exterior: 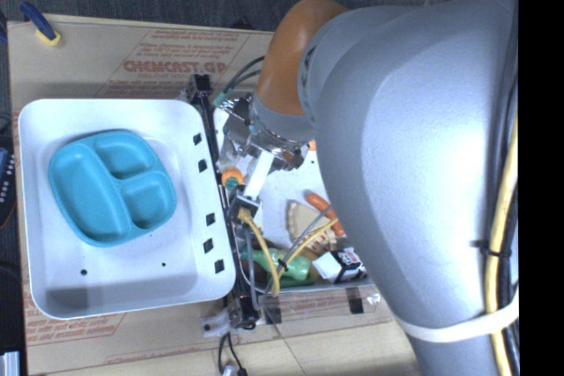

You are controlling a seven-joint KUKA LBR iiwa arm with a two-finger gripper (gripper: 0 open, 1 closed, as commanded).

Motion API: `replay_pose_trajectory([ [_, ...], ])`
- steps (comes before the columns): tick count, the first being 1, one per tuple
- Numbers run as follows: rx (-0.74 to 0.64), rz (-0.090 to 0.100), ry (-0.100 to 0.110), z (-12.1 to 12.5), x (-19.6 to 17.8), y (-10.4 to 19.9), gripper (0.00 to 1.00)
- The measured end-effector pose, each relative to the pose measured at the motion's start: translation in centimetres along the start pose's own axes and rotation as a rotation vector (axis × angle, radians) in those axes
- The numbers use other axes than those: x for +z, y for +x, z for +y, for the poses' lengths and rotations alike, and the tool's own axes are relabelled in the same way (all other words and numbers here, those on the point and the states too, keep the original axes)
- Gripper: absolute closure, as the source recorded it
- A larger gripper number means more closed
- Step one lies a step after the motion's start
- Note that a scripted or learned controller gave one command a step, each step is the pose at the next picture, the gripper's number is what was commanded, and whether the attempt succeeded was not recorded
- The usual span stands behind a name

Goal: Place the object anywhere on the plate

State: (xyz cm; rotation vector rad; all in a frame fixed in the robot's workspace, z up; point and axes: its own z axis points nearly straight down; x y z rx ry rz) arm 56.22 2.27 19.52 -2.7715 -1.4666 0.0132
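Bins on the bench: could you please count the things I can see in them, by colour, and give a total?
Blue: 1, the divided plate in the left bin
Orange: 1, carrot-like object in the right bin
Green: 1, object at the right bin's near edge
Other items under the arm: too hidden to count
Total: 3

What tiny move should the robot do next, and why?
Probably lower the tool a little and try a grasp. It hangs over the cluttered right white bin, near the small orange piece, while the blue three-compartment plastic plate in the left white bin has nothing on it.
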Motion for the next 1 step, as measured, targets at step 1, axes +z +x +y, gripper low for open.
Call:
replay_pose_trajectory([
  [1, 0.000, 0.001, 0.000, 0.03, -0.05, -0.03, 0.00],
])
